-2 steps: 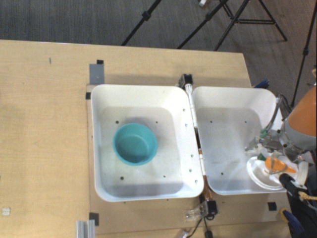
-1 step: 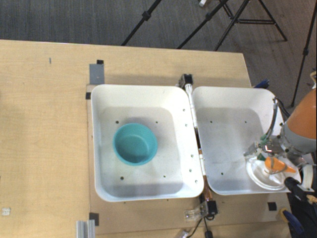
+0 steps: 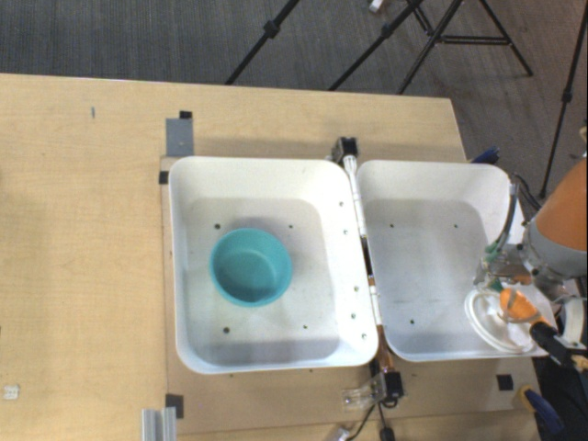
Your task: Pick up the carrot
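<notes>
We take the right bin (image 3: 432, 246) as our landmark. The carrot (image 3: 517, 305) is a small orange piece at this bin's near right corner, and it seems to lie on or inside a clear round thing (image 3: 491, 320), maybe a transparent dish or lid; its outline is faint against the white floor, so we cannot name it with certainty. The gripper (image 3: 513, 290) stands over the same corner, very close to the carrot. Its parts are small, dark and mixed with cables, and the arm (image 3: 562, 223) with the orange band covers some of it, so we cannot tell whether the jaws are released, clenched or grasping the carrot. We also cannot tell if the carrot touches the gripper or only lies under it. The arm is cut off by the picture's right border, and we see just its lower part.

To the left of the right bin, touching it along one side, is the left bin (image 3: 184, 274), with a teal bowl (image 3: 251, 265) standing upright on its floor. Both bins rest on a light wooden bench (image 3: 73, 246). Behind the right bin, on the grey carpet, black tripod legs (image 3: 432, 16) are partly cut by the top border.
</notes>
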Motion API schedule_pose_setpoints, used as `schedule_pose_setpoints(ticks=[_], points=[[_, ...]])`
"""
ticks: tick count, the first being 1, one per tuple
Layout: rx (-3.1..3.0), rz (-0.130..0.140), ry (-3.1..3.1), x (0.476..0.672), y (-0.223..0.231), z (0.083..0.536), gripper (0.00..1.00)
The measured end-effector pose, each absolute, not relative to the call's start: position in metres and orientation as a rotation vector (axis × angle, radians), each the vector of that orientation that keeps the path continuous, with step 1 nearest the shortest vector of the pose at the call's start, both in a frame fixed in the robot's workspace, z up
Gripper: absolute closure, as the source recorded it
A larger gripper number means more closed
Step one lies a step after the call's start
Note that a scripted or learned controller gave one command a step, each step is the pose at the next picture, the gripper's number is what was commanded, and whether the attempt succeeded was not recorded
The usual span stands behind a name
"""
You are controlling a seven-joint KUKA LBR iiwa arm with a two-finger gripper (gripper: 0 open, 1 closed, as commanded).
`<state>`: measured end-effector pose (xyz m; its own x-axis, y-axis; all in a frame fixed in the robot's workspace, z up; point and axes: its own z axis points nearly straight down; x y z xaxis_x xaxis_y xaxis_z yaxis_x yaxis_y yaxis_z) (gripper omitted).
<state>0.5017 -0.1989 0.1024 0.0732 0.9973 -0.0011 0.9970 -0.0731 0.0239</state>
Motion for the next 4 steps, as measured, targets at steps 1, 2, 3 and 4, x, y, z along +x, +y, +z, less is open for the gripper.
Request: schedule_pose_setpoints(ticks=[1,2,3,4], points=[[2.290,0.022,2.126,0.501,-0.199,0.102,0.00],[2.082,0.013,2.334,0.496,-0.199,0.090,0.00],[2.379,0.015,2.049,0.525,-0.201,0.090,0.00],[2.417,0.018,1.992,0.493,-0.199,0.090,0.00]])
